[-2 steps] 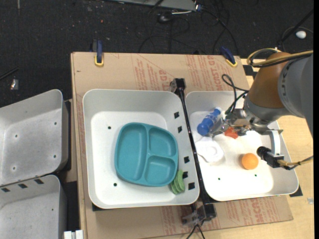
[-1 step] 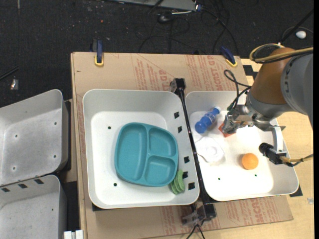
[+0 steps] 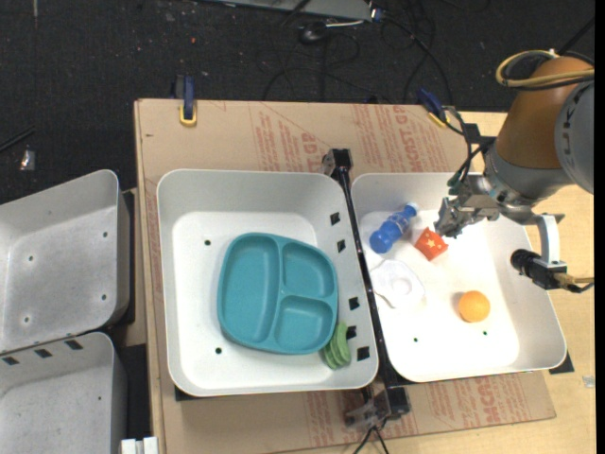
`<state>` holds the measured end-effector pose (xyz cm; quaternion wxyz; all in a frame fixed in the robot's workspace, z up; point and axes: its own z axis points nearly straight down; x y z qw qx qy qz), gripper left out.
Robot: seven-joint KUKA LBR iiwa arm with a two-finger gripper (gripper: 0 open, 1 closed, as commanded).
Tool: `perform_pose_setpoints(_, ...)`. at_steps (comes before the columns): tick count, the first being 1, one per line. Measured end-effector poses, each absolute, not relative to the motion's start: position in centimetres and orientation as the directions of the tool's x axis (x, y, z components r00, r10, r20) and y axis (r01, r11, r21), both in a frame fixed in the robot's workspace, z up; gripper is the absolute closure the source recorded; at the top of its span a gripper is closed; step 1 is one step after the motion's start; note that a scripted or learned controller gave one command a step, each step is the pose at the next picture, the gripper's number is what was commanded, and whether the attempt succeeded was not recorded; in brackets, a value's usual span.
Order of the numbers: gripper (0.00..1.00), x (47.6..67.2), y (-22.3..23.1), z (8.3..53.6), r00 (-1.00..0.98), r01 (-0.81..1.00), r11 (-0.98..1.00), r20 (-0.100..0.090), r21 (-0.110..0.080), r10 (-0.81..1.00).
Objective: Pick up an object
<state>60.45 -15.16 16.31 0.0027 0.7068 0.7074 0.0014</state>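
Gripper (image 3: 456,218) low in the right bin (image 3: 529,348), just beside the red block (image 3: 431,244) — can't tell if it's open or grasping anything. Block rests on bin floor near blue bottle (image 3: 389,229), orange ball (image 3: 474,306) apart — nothing visibly lifted, pick prob. not done

Arm (image 3: 553,126): grey links, broad orange band above wrist, pale cable looped over its far top. Gripper (image 3: 452,221): dark metal, small, wiring at wrist.
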Motion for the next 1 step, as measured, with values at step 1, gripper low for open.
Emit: perform_pose_setpoints(1, 1.0, 60.44, -16.14, 22.12, 0.001, 1.0, -0.001, -0.003, 0.007, 1.0)
